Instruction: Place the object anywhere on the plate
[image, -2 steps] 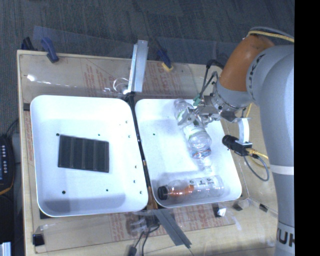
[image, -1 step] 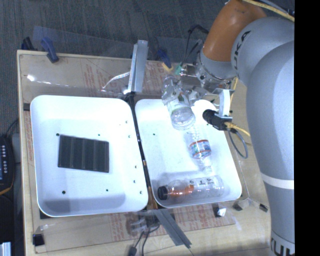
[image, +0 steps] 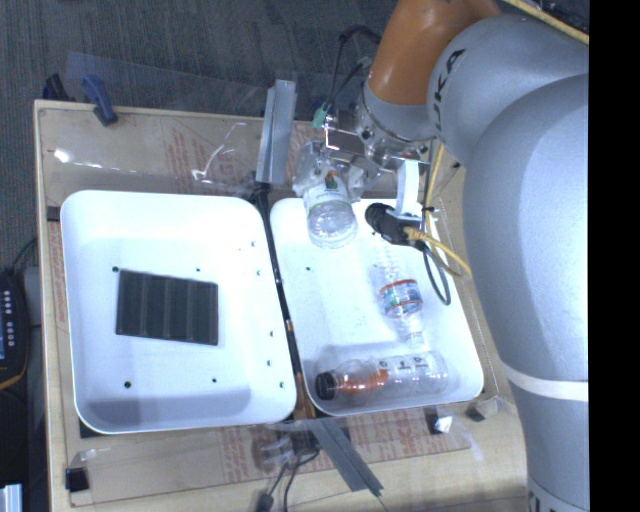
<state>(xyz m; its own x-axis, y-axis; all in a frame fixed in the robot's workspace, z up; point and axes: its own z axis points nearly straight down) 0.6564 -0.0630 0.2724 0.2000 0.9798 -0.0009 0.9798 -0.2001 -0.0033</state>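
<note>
A dark grey ribbed plate (image: 167, 307) lies flat in the left bin (image: 90, 225). My gripper (image: 331, 172) hangs over the far end of the right bin (image: 462, 345), well to the right of the plate. A clear plastic bottle (image: 331, 219) hangs just under it, end-on to the camera, and its upper part sits between the metal fingers (image: 312, 168). The bottle overlaps the right bin's far rim.
A small water bottle with a red and blue label (image: 402, 300) lies in the middle of the right bin. A clear bottle with a black cap and orange label (image: 385, 378) lies along that bin's near wall. Black and yellow cables (image: 432, 250) dangle from the wrist.
</note>
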